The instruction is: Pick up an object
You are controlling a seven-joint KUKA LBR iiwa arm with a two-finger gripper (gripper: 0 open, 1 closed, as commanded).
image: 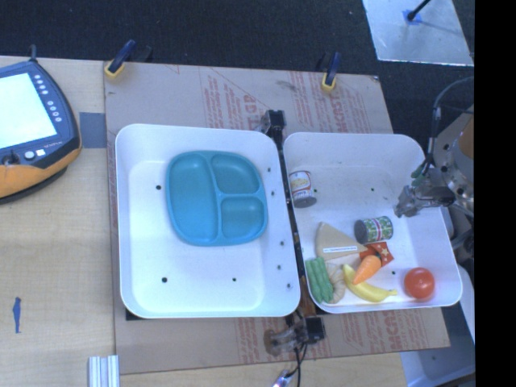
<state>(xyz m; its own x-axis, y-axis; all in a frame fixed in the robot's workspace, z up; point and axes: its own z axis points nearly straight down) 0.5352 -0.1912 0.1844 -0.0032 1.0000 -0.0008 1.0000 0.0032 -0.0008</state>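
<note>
Working from the end effector (409, 201) outward, I see it hanging over the right edge of the right bin (355, 145), low but with nothing between its tips; whether it is spread or pressed together I cannot tell from this slant, so I would confirm that before committing to a descent.

The nearest candidate is the small can (373, 230), lying on its side just left of and below the end effector. Its long axis runs roughly left to right across the bin, green label facing up, the lid end toward the left. To take it well, I judge the closing line should cross that axis, gripping the curved sides, not the flat ends, and coming straight down so it does not roll.

Further from the end effector, past the can, lie the cheese wedge (332, 239), the carrot (368, 266) tilted with its tip down-left, the banana (369, 290), the green pea pod (320, 279) and the tomato (419, 283). These crowd each other, so a grab there risks nudging neighbours. A second can (301, 189) stands upright near the bin's left wall, well apart from the rest.

The left bin (145, 280) holds a blue divided plate (216, 197).
</note>
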